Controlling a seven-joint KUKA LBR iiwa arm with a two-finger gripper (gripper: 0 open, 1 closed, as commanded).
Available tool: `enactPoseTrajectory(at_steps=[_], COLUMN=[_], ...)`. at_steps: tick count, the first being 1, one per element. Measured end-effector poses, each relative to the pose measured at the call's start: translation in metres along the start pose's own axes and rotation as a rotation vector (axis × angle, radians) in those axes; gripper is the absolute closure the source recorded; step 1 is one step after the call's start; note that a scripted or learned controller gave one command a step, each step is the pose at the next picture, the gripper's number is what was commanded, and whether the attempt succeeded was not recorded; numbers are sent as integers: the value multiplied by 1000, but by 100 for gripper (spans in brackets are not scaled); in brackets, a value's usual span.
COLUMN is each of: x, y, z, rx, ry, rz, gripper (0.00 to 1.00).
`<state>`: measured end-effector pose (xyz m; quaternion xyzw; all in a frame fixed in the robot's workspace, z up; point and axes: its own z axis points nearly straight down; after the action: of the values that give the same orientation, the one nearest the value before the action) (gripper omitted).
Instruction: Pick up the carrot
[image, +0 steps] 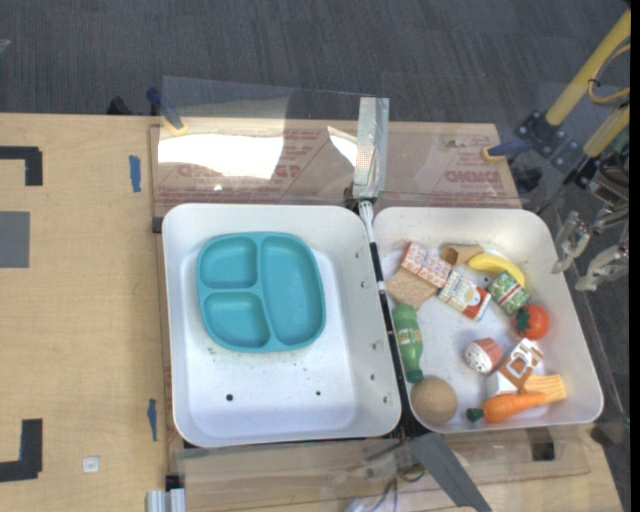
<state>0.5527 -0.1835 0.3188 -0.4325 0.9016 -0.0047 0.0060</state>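
Currently | carrot (515, 404) at front edge of right bin (580, 330), long axis nearly left-right, green tip left | end effector (590, 262) at bin's right rim, carrot lies toward camera | opening: cannot tell

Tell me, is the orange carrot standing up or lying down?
Lying down. The orange carrot rests flat on its side along the near wall of the right white bin, beside the tan round ball.

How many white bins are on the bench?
2. The left bin holds a teal plate; the right bin holds toy food, including the carrot.
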Motion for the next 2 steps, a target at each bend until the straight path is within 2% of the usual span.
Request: enactPoseTrajectory(at_steps=[1,2], x=[53,76], y=[41,31], z=[72,12], rx=[-16,-7], ry=[4,1], rz=[-99,-338], gripper=[100,100])
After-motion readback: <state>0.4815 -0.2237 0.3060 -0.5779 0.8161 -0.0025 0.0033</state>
